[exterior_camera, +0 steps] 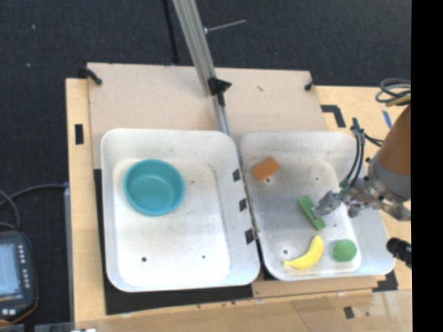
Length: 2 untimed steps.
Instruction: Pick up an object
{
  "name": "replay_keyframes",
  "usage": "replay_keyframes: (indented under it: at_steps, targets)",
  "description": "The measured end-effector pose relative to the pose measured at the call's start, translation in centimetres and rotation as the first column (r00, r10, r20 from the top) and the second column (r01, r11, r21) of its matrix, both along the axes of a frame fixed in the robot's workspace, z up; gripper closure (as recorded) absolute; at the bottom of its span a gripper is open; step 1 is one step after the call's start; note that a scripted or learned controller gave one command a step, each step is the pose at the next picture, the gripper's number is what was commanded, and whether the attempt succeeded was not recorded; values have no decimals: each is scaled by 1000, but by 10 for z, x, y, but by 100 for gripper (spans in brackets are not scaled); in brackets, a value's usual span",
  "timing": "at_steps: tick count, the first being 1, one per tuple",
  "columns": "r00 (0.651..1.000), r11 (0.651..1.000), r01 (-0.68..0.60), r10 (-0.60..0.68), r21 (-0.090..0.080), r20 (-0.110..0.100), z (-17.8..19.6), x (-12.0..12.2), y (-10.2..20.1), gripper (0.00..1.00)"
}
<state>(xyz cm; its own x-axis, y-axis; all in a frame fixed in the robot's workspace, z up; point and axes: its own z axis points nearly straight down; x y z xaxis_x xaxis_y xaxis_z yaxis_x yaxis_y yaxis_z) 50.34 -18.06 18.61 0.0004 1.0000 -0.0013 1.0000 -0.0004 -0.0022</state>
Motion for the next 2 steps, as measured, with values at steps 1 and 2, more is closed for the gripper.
replay_keyframes:
  at_steps: [1,2]
  targets:
    - [1000,1000,1,-1,0,0,-45,6,-4,0]
    - [1000,1000,5,-5,0,8,-31,8,-5,100]
